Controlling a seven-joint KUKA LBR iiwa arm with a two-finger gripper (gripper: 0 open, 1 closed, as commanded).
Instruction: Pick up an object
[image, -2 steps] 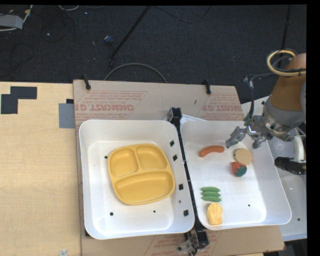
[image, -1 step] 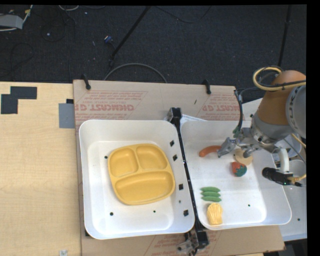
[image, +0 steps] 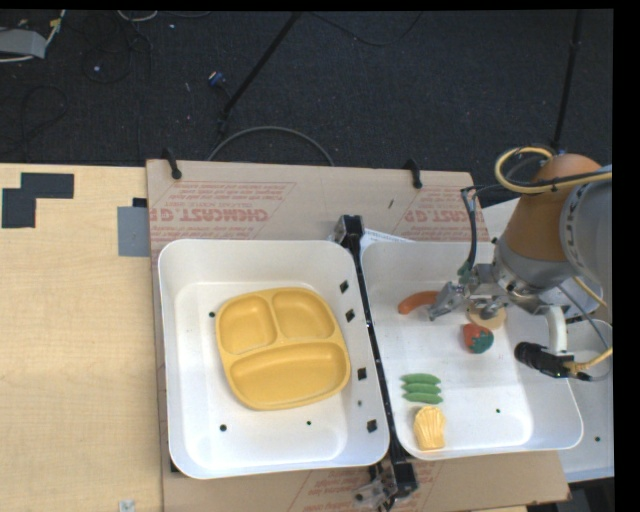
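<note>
The right bin (image: 545, 425) holds several small toy foods. An orange carrot-like piece (image: 416, 301) lies at its upper left. A red and green ball (image: 478, 339) rests near the middle. A green pea pod (image: 421, 386) and a yellow corn-like piece (image: 429, 428) lie toward the front. My gripper (image: 466, 302) hangs low over the bin, just right of the orange piece and just above the ball. Nothing is visibly held in it.
The left bin (image: 190, 300) carries a yellow divided tray (image: 282, 346). A black divider (image: 365, 330) separates the two bins. The arm's grey and orange body (image: 545, 225) and a black cable part (image: 545, 357) overhang the right bin's right side.
</note>
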